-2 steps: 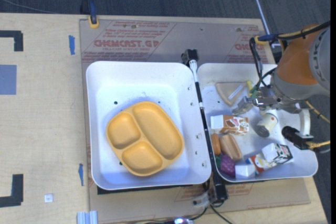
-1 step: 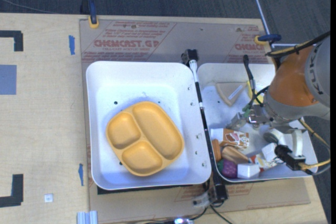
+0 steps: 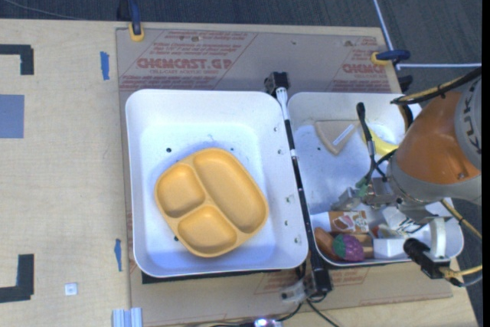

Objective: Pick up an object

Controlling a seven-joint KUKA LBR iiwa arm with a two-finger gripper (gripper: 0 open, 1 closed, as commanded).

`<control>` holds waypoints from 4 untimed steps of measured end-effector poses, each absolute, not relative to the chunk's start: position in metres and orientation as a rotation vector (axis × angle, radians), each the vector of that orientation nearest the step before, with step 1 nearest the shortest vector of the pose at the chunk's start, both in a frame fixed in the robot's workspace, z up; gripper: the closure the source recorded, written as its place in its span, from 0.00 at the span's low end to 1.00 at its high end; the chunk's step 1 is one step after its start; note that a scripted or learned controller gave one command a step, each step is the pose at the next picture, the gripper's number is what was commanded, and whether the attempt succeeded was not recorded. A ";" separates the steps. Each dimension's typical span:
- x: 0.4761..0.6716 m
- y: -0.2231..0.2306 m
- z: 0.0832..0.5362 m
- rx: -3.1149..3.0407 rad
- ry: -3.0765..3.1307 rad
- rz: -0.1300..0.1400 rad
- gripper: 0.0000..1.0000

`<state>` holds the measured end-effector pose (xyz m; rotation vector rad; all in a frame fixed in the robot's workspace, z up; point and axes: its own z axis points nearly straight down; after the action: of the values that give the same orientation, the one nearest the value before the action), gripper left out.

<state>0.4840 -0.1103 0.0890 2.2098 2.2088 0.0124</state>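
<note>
The right bin [image 3: 306, 165] holds several small items. A beige wedge [image 3: 337, 135] lies near its far edge, with a yellow piece [image 3: 387, 143] beside it. At the near edge sit a purple grape cluster [image 3: 353, 247], an orange piece [image 3: 327, 241], a small printed box [image 3: 349, 222] and a white block [image 3: 387, 246]. My gripper [image 3: 373, 197] is lowered into this bin just above the printed box, under the orange-banded wrist [image 3: 432, 149]. The wrist body hides the bin's right part.
The left bin [image 3: 153, 126] holds a yellow three-section plate [image 3: 210, 200]. A black clamp [image 3: 276, 81] sits between the bins at the far side. Cables [image 3: 366, 130] hang beside the wrist. Cardboard [image 3: 184, 57] lies beneath the bins.
</note>
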 end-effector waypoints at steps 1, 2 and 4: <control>0.486 -0.114 0.100 2.205 2.195 0.012 1.00; 0.480 -0.058 0.185 2.219 2.222 0.002 1.00; 0.581 -0.193 0.189 2.219 2.220 0.001 1.00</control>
<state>0.5813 -0.1934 0.1887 2.2186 2.2200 0.0009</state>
